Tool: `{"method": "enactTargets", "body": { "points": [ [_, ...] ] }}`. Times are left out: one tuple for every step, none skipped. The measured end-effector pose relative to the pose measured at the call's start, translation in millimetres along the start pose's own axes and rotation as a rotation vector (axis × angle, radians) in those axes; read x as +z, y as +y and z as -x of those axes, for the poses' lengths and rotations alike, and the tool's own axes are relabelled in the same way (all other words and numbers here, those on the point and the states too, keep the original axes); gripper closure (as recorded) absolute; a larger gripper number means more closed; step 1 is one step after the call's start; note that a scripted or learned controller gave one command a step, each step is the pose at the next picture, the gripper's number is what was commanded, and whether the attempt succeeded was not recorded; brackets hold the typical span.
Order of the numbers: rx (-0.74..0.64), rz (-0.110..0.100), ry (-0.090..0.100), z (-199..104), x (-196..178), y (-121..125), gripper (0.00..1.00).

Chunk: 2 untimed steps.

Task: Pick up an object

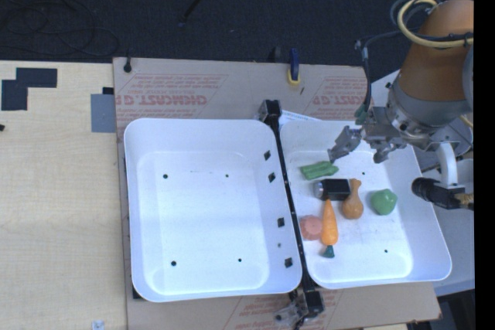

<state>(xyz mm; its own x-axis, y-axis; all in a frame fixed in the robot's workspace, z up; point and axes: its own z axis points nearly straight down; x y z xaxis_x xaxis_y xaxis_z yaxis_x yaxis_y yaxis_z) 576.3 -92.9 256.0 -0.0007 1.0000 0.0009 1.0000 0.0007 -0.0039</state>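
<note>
Nearest my camera sits the front rim of the left bin (216,291), and beside it the right bin (402,263) carries all the candidates: an orange carrot (329,224) with a dark tip, a pink lump (311,227) touching its left side, a tan gourd-shaped piece (353,201), a black block (334,188), a flat green strip (319,170) and a round green piece (383,202). I judge the pick as not yet made: every object lies on the bin floor. The gripper (362,144) hangs over the bin's far side, above and just right of the green strip, its fingers spread with nothing between them. Descent, closing and lifting all remain.
</note>
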Motion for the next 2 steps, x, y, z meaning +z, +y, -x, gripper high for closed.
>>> {"method": "enactTargets", "body": {
  "points": [
    [-0.002,-0.008,0.002,-51,68,-64,0.0],
    [0.005,-0.003,0.0,-47,55,-61,1.0]
  ]
}}
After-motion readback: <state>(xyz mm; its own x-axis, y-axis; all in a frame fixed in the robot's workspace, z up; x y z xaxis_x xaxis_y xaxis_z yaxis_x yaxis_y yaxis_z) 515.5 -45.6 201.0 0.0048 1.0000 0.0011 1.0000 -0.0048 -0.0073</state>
